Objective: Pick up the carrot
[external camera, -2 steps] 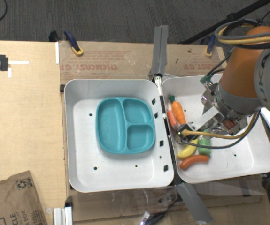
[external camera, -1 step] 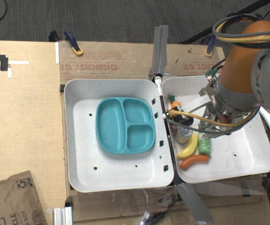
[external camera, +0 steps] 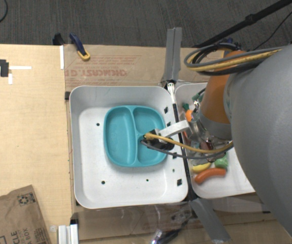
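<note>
Orange and small, the carrot [external camera: 189, 115] lies at the left wall of the right bin [external camera: 229, 188], partly under the arm [external camera: 267, 126]. The gripper [external camera: 198, 134] is just beside it; you cannot tell if it is spread or closed.

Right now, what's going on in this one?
The grey arm reaches in from the right and hangs low over the right bin, which holds small toy foods. An orange elongated piece, probably the carrot, lies on that bin's floor next to a yellow piece and a green piece, not lifted. The left bin holds a teal divided plate.
</note>
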{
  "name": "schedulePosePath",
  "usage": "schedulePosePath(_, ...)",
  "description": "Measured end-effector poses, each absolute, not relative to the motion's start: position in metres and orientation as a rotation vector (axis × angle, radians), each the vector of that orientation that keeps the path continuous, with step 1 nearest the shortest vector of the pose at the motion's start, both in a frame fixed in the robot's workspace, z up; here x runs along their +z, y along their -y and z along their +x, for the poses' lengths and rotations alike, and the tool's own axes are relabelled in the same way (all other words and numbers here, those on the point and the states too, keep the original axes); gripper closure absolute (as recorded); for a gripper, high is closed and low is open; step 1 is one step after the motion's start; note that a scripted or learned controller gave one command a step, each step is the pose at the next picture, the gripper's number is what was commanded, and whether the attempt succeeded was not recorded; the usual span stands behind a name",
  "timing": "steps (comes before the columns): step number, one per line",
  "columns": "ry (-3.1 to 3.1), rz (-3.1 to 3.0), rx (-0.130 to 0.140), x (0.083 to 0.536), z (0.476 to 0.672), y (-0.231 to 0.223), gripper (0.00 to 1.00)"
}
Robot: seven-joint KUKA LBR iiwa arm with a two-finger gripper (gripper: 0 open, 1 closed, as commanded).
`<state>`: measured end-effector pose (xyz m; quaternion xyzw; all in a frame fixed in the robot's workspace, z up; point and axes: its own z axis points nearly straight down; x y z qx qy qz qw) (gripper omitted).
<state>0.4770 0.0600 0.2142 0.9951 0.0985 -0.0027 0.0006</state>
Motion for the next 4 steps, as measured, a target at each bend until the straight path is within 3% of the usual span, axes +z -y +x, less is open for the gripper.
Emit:
schedulePosePath(1, -0.314, 3.124, -0.004, 0.271, 0.478, -0.060, 1.00)
schedulePosePath(2, -0.851, 3.023, -0.009, 0.283, 0.477, -0.080, 1.00)
schedulePosePath(3, -0.856, 3.021, -0.007, 0.307, 0.478, -0.064, 1.00)
schedulePosePath(4, -0.811, 3.034, -0.009, 0.257, 0.477, -0.023, 1.00)
